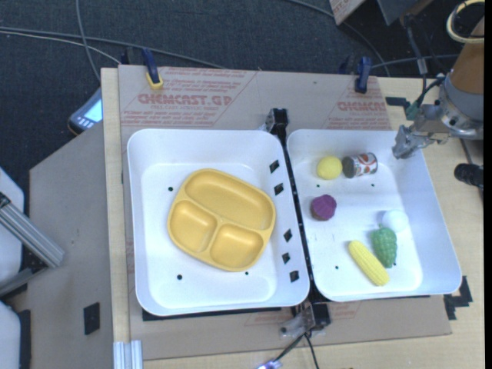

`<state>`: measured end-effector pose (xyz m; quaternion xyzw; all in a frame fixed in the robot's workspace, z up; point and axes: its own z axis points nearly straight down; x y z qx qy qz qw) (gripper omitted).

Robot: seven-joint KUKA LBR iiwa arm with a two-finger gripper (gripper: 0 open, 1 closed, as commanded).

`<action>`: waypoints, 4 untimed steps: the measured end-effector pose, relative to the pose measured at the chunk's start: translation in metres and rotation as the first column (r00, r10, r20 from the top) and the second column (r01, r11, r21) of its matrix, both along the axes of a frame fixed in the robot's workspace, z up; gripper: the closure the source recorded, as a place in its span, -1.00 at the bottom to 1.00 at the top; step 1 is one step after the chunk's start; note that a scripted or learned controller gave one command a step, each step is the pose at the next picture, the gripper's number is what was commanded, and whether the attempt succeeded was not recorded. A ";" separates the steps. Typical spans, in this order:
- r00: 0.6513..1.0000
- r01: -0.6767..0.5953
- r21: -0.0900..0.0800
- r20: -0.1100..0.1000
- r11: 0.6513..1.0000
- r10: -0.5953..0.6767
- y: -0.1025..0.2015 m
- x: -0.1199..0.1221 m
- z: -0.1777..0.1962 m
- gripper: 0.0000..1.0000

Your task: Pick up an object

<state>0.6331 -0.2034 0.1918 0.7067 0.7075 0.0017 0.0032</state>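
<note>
The right bin [430, 206] holds a yellow ball [330, 167], a small red and white can [361, 164] lying beside it, a purple lump [323, 207], a yellow corn cob [368, 262], a green bumpy piece [384, 246] and a small white object [393, 221]. My gripper [406, 142] hangs above the bin's far right corner, to the right of the can and apart from it. Nothing is seen between its fingers.
The left bin [146, 206] bears a yellow divided tray [221, 219]. Blue clamps [151, 69] [362, 74] pin the board at the back. A row of black clips [286, 206] runs along the seam between the bins.
</note>
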 end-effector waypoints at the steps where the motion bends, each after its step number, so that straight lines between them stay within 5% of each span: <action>1: 1.000 0.000 -0.001 0.002 1.000 0.000 -0.001 -0.002 0.065 1.00; 2: 1.000 0.000 0.000 -0.003 1.000 0.000 -0.001 -0.001 0.071 1.00; 4: 1.000 -0.003 0.005 -0.010 1.000 0.003 0.088 -0.049 0.065 1.00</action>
